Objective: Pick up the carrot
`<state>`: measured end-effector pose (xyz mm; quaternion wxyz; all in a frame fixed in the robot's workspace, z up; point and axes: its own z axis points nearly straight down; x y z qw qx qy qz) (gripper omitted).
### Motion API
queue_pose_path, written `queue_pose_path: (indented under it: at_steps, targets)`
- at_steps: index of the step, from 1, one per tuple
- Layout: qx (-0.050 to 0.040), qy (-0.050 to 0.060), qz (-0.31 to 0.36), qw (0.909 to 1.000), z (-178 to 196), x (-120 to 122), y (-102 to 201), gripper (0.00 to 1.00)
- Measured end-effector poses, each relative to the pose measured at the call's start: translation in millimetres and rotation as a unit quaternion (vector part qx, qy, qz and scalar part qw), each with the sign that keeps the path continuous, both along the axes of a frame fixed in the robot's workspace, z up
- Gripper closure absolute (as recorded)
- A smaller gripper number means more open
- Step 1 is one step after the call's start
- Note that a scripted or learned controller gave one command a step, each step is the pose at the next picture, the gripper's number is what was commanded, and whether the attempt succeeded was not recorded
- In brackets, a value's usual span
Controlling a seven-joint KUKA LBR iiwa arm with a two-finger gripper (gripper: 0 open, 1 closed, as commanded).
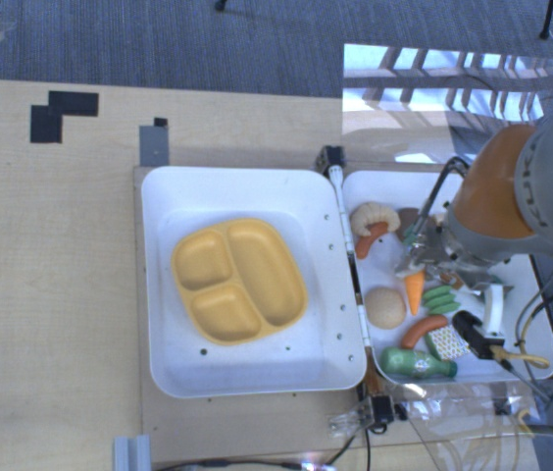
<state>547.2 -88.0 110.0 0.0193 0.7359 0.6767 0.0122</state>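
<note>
Carrot point(414, 289): right bin point(541, 292), near its middle, between bread roll point(386, 306) and green beans point(441, 298).
Gripper point(420, 254): just above carrot's top end; open or closed, cannot tell.
Left bin point(159, 263): yellow divided plate point(239, 280), centred.

The end effector point(422, 255) sits under the arm's grey wrist and orange band, so whether its fingers stand apart or together cannot be told. The carrot point(414, 289) shows as a small orange wedge just below it, its upper end lost against the metal, and contact between the two cannot be judged. The right bin point(375, 186) is largely covered by the arm along its right side, and the arm itself is cut off by the picture's right edge.
</note>
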Motion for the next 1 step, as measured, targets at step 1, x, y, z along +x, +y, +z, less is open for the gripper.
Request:
queue_pose_path:
  at_steps: [1]
  targets:
    - [0.0095,0.016,-0.049,0.9986,78.9,66.9,73.9,1.00]
